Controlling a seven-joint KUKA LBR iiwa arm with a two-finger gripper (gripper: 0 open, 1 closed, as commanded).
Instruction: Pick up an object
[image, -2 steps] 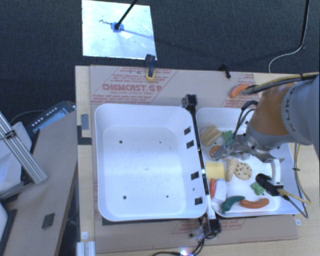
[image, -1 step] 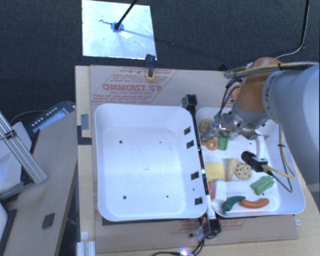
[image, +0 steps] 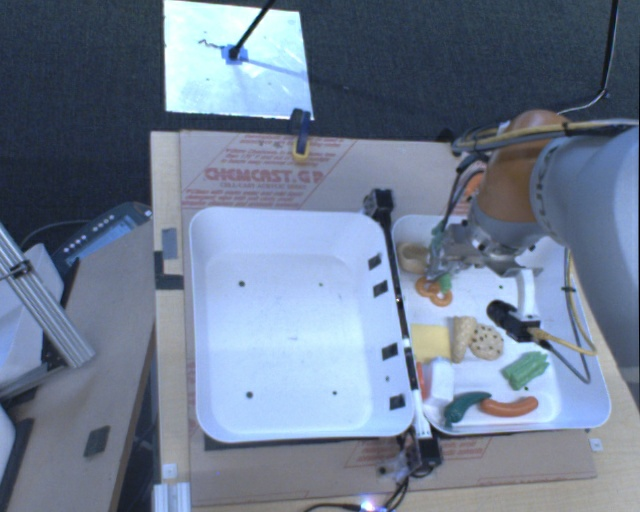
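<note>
Gripper (image: 438, 272) low in right bin (image: 590, 405), just above orange pretzel (image: 436, 291); finger state: cannot tell. Best centred over pretzel, clear of neighbouring beige piece (image: 412, 257), before closing.

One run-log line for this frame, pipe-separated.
grey arm's gripper | low in right white bin | above orange pretzel-shaped toy | grasp unconfirmed | left white bin

left bin (image: 290, 330) open throughout, right bin (image: 580, 400) crowded with toy food (image: 470, 340)
</note>
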